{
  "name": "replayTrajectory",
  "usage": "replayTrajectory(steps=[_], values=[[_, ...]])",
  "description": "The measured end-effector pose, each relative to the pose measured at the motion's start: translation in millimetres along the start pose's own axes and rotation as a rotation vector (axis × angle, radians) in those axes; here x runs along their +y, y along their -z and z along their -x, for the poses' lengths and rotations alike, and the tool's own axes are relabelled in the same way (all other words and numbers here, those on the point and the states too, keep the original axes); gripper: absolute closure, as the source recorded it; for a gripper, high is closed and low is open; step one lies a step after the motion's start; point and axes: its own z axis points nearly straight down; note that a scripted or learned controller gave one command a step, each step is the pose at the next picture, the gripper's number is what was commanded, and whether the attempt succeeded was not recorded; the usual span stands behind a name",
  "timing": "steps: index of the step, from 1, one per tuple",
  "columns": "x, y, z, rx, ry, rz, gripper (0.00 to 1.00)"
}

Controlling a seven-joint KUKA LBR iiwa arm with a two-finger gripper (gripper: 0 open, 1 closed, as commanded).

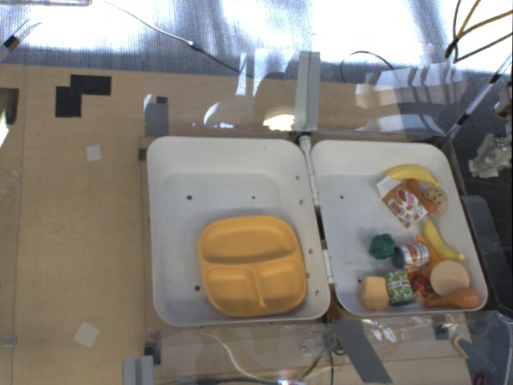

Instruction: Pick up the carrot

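The carrot [421,194] is a short orange piece lying at a slant in the back right part of the right bin [346,207]. It is wedged between a red and white carton [403,204] on its left and a brown cookie [436,198] on its right. A yellow banana [411,172] lies just behind it.
The right bin also holds a second banana [442,243], a green broccoli [383,246], a small can [415,254], a tan round bun [449,277], a drumstick [458,298], a green box [398,287] and a yellow block [373,292]. A yellow divided tray [252,265] lies in the left bin [164,215].
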Motion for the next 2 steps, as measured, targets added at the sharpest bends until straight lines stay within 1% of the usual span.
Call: replayTrajectory(steps=[1,2], values=[[-22.7,-60.6,3.7,-0.002,0.277,0.006,1.00],[-24.7,-47.7,5.7,-0.003,0.276,-0.003,1.00]])
